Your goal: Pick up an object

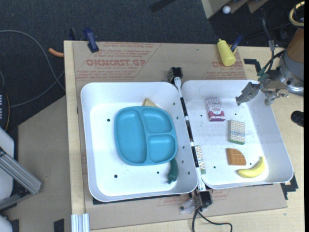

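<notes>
My gripper (pixel 256 96) hangs over the far right corner of the right bin (pixel 275 129), its fingers spread open with nothing between them. Below it in that bin lie a pink and white packet (pixel 215 109), a pale green speckled block (pixel 237 131), an orange waffle-like square (pixel 235 156) and a yellow banana (pixel 252 169) near the front right corner. The packet is the nearest item, to the left of the gripper and a little closer to the front.
The left bin (pixel 96 129) holds a blue divided plate (pixel 146 134), a dark green item (pixel 172 172) at its front right and a tan piece (pixel 149 102) behind the plate. A small printed packet (pixel 199 157) lies by the divider. A yellow clamp (pixel 225 52) sits behind the right bin.
</notes>
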You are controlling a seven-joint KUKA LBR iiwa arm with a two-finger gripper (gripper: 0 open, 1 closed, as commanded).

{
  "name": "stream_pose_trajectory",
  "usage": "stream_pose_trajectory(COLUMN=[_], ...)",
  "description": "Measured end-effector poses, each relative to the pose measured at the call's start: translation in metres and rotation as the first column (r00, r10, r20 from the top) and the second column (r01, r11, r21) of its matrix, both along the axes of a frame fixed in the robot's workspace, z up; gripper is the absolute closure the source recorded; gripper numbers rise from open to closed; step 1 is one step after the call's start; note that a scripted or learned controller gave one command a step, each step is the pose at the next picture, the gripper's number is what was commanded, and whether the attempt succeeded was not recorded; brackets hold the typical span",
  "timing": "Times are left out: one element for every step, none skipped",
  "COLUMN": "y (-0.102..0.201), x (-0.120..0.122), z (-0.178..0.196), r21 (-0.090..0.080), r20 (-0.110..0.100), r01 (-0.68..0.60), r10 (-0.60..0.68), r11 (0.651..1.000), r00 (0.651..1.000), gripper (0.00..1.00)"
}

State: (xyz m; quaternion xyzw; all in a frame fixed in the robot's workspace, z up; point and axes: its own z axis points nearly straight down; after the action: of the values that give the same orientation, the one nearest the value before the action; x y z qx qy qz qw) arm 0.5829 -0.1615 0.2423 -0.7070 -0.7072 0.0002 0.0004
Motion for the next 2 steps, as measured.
stream_pose_trajectory(y=[0.023, 0.063], x=[0.032, 0.045], z=[-0.091, -0.159], r21=[0.002, 0.002], r20=[-0.004, -0.003], r01=[-0.001, -0.001], r10=[0.001, 0.001], r11=[1.000, 1.000], r00=[1.000, 1.000], gripper=[0.00, 0.00])
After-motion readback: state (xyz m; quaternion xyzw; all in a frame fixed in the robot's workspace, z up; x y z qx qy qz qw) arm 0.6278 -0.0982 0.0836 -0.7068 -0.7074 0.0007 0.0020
